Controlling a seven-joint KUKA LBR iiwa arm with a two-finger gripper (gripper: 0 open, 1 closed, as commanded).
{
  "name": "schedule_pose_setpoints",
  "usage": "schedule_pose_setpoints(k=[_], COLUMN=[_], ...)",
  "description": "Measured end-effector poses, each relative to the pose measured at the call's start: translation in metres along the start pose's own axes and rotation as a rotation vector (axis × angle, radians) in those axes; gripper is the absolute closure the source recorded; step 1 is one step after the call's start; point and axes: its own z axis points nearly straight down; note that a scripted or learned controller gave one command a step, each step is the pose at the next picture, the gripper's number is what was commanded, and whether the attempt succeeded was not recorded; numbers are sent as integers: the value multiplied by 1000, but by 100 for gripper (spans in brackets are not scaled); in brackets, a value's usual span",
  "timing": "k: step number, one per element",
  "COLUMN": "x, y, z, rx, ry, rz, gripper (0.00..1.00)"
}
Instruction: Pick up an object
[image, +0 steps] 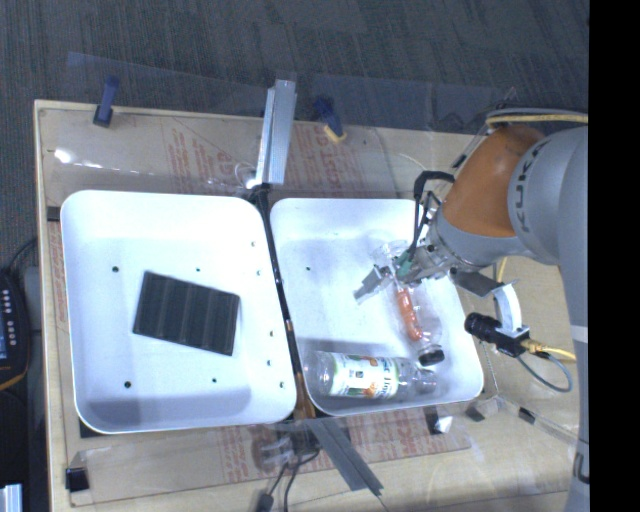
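Orange-filled clear tube (410, 312) just below the fingers (385, 277), their grip unclear.

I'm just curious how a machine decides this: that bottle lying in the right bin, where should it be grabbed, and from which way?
Probably around the bottle's labelled middle, coming straight down from above. It lies on its side along the near wall of the right bin, so fingers would best close across its width; the bin wall looks too close for a sideways approach.
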Motion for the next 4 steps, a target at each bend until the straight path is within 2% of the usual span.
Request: schedule_pose_setpoints(k=[1, 2, 4], x=[0, 5, 0], y=[0, -16, 1], z=[0, -41, -18], rx=[0, -2, -1], ry=[0, -1, -1], rz=[0, -33, -87], gripper=[0, 0, 0])
